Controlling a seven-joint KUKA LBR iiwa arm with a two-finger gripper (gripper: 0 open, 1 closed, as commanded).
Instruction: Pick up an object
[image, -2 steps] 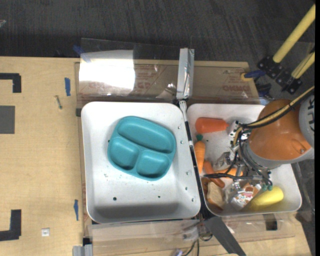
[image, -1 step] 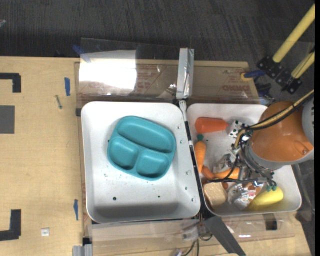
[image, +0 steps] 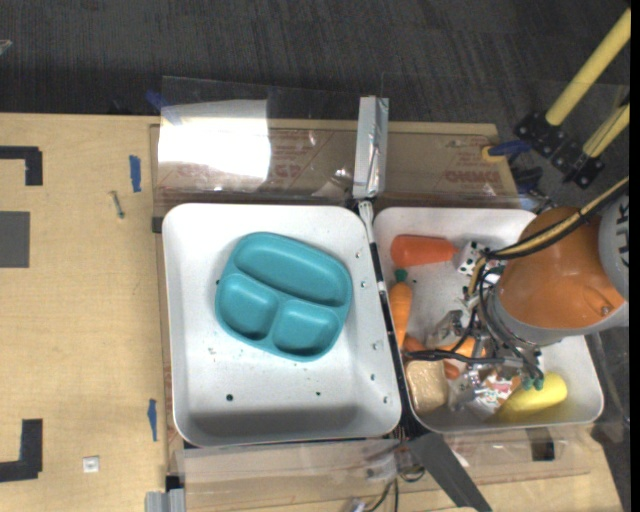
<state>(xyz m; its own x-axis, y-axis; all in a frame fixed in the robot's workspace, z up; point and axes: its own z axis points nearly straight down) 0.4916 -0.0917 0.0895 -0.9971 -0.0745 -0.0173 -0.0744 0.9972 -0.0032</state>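
A light wooden bench (image: 70, 330) carries black tape marks (image: 25, 165) and small blue tape bits (image: 134, 172). Beyond it lies dark, perhaps carpeted, floor (image: 250, 40). Glare whitens a clear plastic sheet (image: 215, 150).

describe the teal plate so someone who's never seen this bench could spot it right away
Two shallow white bins sit side by side on the bench; look at the left bin, away from the arm. The teal plate lies near its middle, a rounded dish split into three compartments. It is the one blue-green item in view, while the orange carrots and yellow banana crowd the right bin.
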